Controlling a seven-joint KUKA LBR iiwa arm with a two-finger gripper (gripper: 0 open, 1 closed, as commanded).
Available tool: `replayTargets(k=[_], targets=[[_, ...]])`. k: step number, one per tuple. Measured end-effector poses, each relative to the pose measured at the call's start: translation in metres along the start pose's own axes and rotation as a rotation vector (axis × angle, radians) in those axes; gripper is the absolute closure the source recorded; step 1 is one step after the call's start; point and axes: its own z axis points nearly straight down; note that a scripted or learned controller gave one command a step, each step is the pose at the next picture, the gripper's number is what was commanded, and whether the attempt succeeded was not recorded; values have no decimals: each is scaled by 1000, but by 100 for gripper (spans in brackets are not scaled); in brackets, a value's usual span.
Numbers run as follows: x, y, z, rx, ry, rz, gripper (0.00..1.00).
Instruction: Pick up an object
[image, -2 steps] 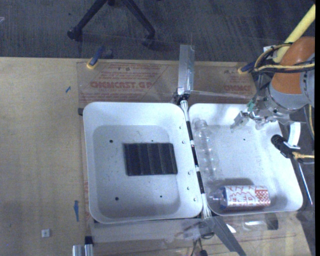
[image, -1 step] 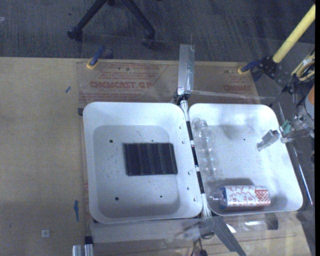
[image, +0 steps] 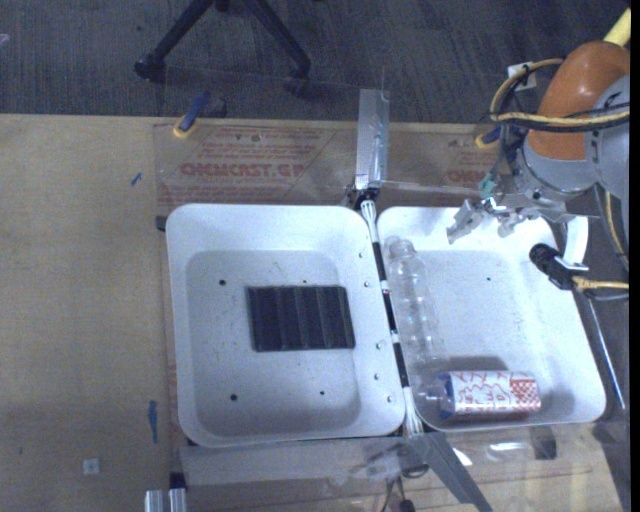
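Observation:
A clear plastic bottle lies along the left wall of the right bin. A red-and-white can lies on its side at that bin's front. In the left bin a dark ribbed rectangular pad lies flat in the middle. My gripper hangs over the far edge of the right bin, above and well behind the bottle and the can. Its fingers are spread open with nothing between them.
A metal divider post rises behind the gap between the bins. Yellow and black cables hang off the arm at the right bin's right side. A clear sheet with red lettering lies behind the left bin.

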Motion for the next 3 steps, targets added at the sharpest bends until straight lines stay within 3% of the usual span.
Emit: replayTargets(k=[1, 2, 3], targets=[[-49, -52, -9, 4, 2, -23, 0], [-49, -51, -20, 1, -1, -24, 100], [-49, -51, -20, 1, -1, -24, 0]])
